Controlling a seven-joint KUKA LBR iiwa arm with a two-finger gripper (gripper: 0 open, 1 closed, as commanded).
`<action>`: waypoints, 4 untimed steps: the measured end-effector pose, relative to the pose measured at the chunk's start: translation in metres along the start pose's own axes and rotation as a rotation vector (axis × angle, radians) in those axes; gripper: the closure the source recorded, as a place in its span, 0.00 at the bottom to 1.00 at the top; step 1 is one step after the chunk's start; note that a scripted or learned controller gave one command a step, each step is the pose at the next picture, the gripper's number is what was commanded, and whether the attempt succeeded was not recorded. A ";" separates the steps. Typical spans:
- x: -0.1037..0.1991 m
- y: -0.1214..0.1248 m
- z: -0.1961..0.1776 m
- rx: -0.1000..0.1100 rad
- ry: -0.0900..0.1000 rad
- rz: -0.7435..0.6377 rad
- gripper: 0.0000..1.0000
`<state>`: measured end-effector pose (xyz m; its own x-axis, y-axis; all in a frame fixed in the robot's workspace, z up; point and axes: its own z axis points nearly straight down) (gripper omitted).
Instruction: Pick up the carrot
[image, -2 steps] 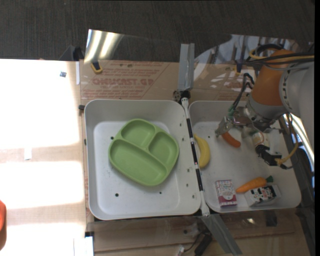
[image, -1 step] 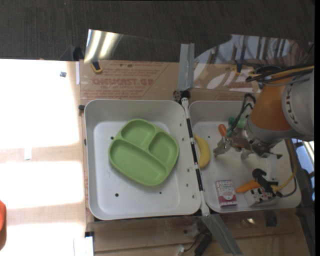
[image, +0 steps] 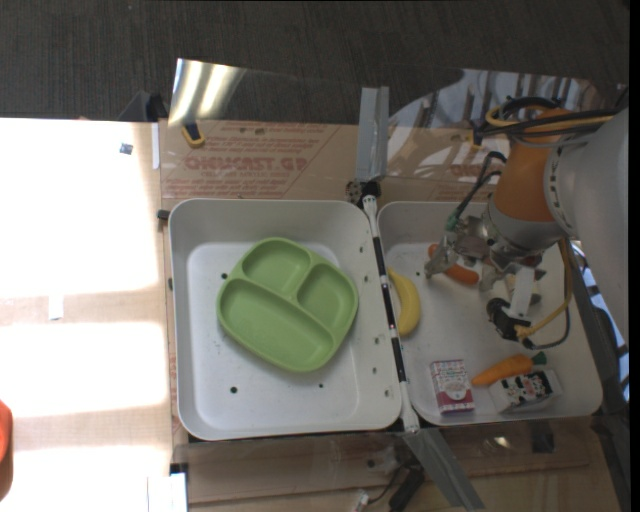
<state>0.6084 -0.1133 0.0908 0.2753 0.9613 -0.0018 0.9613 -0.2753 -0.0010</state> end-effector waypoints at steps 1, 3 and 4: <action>-0.003 0.052 0.001 0.004 -0.001 0.021 0.00; 0.027 0.026 -0.003 0.003 -0.001 0.178 0.00; 0.026 0.026 -0.011 0.004 -0.003 0.175 1.00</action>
